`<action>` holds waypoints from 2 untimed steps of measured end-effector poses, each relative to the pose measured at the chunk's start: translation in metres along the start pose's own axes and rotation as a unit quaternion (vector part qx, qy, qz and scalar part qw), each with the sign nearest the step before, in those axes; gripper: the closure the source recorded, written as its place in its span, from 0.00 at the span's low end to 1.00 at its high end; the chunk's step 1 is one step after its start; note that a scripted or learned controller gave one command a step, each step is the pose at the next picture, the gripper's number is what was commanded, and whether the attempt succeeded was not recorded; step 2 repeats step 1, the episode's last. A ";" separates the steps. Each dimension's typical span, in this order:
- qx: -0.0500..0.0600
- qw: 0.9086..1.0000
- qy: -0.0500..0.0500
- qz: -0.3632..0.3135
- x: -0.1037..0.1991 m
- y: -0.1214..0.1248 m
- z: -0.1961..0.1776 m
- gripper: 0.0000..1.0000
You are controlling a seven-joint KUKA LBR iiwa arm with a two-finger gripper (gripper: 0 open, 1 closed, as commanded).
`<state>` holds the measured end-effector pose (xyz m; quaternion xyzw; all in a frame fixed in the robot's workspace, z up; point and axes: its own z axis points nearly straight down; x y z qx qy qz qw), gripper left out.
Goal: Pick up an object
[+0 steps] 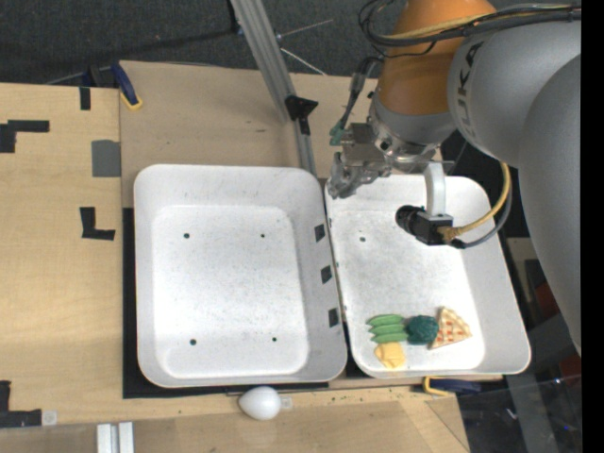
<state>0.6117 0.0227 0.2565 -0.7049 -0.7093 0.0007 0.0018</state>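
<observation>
My hand (pixel 347 179) hangs at the upper left corner of the right bin (pixel 491 253), just over its rim, and from this angle I cannot tell whether it is spread or pressed together. Nothing shows in its grip.

What I could pick up lies well away from it, toward the lower right of the frame: a small cluster at the bottom of the right bin. There is a green pea pod (pixel 385 325), ribbed and lying with its long axis roughly left to right, a knobbly dark green broccoli floret (pixel 422 328) just beside it, a yellow lumpy piece (pixel 390 353) below the pod, and a flat triangular pizza slice (pixel 451 328) on the right. They look like smooth plastic toy food, touching or nearly so.

The left bin (pixel 151 253) is matte white. A white egg (pixel 260 403) rests on the counter (pixel 57 281) below it.
</observation>
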 end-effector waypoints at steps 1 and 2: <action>0.000 1.000 0.000 0.000 0.052 -0.028 0.004 1.00; 0.000 1.000 0.000 0.000 0.052 -0.028 0.004 1.00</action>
